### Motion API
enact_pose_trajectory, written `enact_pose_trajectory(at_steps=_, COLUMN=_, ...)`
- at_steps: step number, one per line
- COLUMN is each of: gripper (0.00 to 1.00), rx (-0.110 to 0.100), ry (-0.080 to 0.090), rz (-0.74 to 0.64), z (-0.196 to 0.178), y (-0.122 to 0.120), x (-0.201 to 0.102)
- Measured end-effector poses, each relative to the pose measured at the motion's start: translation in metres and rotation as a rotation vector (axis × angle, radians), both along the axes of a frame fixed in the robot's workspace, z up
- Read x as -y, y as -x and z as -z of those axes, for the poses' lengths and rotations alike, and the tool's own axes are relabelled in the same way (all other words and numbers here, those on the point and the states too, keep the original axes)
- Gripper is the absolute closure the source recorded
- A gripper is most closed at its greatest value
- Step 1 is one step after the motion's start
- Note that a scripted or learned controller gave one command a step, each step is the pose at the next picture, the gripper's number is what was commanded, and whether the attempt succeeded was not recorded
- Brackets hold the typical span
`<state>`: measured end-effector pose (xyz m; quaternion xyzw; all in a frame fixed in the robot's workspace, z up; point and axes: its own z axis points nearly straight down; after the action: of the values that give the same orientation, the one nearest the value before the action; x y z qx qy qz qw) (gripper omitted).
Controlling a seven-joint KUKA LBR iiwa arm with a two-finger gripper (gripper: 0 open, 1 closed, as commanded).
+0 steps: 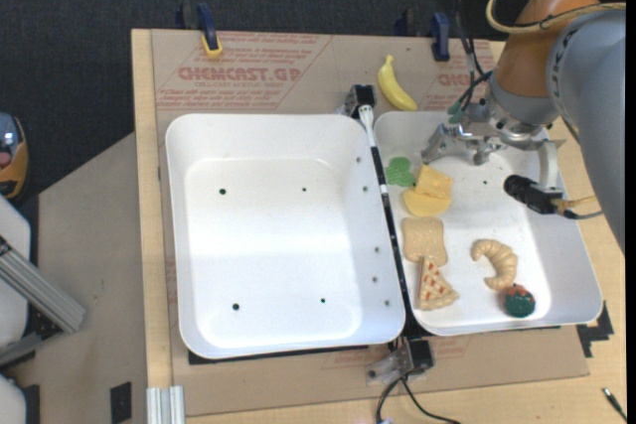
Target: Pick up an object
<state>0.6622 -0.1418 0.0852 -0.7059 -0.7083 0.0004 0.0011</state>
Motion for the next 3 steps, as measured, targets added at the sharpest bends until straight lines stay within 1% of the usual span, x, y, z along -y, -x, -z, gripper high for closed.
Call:
enact_pose_trajectory(at_steps=1, gripper=0.0, rx=-0.003, ry=-0.002, rz=0.001, z=0.001, y=0.047, x=-0.039)
enact_pose_trajectory(at_steps=2, gripper=1.0, rx=0.004, ry=0.001, rz=0.004, z=-0.01, y=0.044, x=-0.036)
enact_pose_trajectory(at_steps=3, gripper=1.0, rx=0.001, ry=0.0, rz=0.005, z=0.0, y=0.099, x=-0.041)
